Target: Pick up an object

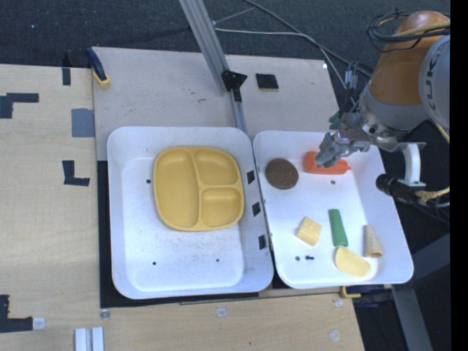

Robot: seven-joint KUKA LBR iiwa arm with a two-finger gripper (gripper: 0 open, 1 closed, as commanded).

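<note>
Your gripper (333, 154) sits low over the orange block (325, 164) near the far edge of the right bin (387, 269), overlapping its top so that part of the block is hidden. You cannot tell from this slant how the gripper is set or whether it has the block. Nearer you lie a brown disc (281, 173), a green stick (337, 227) and yellow pieces (353, 262).
</note>
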